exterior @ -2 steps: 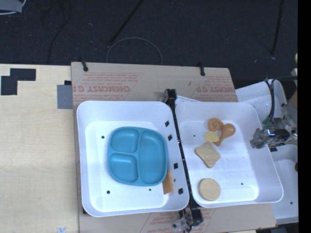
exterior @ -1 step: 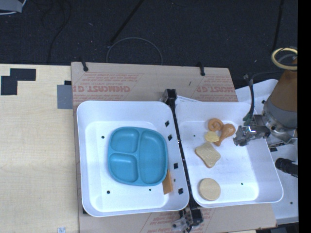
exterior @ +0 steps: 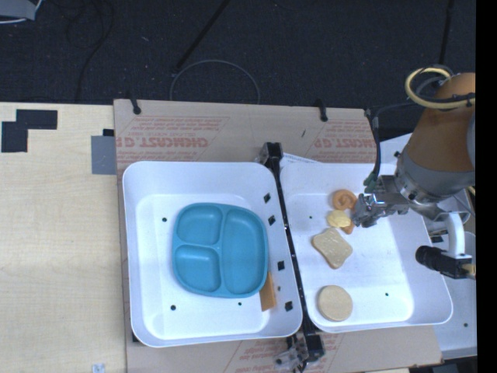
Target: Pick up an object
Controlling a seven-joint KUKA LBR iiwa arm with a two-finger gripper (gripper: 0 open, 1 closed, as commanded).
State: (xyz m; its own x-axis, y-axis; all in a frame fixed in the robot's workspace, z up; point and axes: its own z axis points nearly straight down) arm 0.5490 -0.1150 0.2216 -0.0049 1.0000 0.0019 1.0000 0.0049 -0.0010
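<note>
Because any item counts for the pick, prob. aiming at whatever lies closest to the jaws: small yellow piece [exterior: 338,219] touching or just beside the gripper [exterior: 363,210] tip, orange swirl pastry [exterior: 344,200] right next to that. Can't tell whether jaws released or clenched; too small & blurred. Nothing seen gripped. Bread slice [exterior: 332,248] near, down-view of jaws; round biscuit [exterior: 335,303] farther same way. Blue plate [exterior: 219,249] well apart in other bin, prob. too flat & wide for a grasp.

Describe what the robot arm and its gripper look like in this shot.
The grey arm carries a broad orange band above the wrist, with a yellowish cable loop near the top. It ends in a small dark metal two-finger gripper.
</note>
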